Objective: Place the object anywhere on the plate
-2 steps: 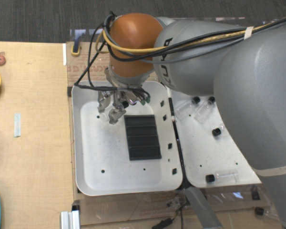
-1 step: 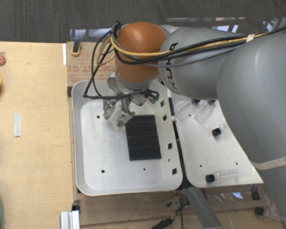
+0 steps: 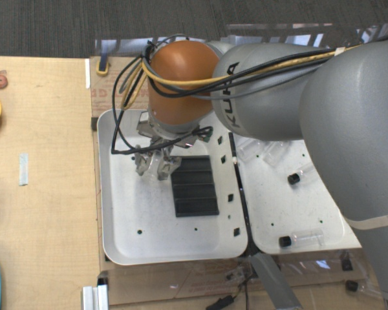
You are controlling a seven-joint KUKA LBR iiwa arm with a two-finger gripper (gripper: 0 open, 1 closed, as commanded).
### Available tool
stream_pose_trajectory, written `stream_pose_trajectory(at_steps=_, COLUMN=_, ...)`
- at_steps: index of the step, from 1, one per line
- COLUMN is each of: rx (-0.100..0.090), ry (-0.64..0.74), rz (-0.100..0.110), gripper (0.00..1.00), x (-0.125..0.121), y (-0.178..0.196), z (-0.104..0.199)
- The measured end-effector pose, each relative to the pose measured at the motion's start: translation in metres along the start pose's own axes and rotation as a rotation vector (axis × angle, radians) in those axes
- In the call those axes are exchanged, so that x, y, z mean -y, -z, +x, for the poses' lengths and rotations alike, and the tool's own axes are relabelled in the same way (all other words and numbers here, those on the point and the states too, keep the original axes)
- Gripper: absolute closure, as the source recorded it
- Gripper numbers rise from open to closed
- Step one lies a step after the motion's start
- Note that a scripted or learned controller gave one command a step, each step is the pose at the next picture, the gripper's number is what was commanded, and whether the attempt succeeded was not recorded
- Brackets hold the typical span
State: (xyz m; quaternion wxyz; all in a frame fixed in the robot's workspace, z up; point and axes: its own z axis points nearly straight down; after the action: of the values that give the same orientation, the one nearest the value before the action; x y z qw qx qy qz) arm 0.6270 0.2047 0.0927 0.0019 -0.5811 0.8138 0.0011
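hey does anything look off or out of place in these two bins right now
Nothing looks spilled or broken. The one oddity: the left bin has a flat black ribbed block lying in it, with the gripper low beside it, but I can't pick out a plate in either bin to put an object on.

1. Even, bright overhead light fills the frame, with no harsh shadows.
2. The orange band point(image 3: 180, 76) shows a soft sheen.
3. The white bins point(image 3: 123, 231) look slightly washed out.
4. The arm point(image 3: 349, 108) at right, near the lens, looks soft.
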Motion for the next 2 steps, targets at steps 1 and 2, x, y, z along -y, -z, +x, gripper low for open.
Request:
stream_pose_trajectory(at_steps=1, rx=0.001, ry=0.218, rz=-0.001, gripper=1.00, x=-0.075, y=0.000, z=0.055)
stream_pose_trajectory(at_steps=2, rx=0.002, ry=0.642, rz=-0.001, gripper=1.00, x=0.009, y=0.187, z=0.027)
